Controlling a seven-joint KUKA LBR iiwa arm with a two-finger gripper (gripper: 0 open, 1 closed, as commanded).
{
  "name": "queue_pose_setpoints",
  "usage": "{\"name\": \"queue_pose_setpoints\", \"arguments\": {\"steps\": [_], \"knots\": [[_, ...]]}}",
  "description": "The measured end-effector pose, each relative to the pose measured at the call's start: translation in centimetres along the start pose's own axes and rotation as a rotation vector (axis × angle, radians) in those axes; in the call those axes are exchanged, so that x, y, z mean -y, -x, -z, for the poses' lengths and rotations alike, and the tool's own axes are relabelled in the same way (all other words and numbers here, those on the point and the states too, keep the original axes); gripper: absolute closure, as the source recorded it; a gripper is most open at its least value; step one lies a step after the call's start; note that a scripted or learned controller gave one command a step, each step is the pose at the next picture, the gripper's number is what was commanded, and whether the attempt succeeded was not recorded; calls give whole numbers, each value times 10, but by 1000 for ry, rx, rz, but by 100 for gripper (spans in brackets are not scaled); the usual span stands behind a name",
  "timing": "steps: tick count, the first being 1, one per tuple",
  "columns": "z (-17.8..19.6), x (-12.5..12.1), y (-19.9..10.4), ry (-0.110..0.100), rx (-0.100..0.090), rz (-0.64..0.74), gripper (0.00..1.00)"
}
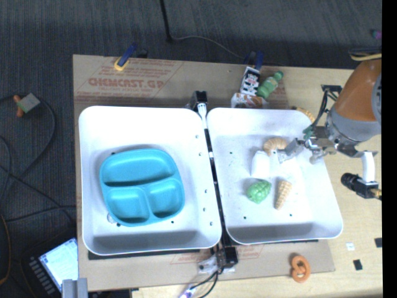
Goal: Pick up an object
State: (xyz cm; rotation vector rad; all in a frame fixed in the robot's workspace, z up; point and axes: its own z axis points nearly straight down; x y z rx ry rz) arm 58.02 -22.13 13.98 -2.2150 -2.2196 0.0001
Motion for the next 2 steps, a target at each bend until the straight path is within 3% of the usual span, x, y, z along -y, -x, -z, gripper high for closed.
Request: {"name": "queue_pose_setpoints", "arguments": {"steps": [1,2], "knots": [[-52,20,-34,9,7,-2,0],[-52,93,-72,14,9,-4,0]]}}
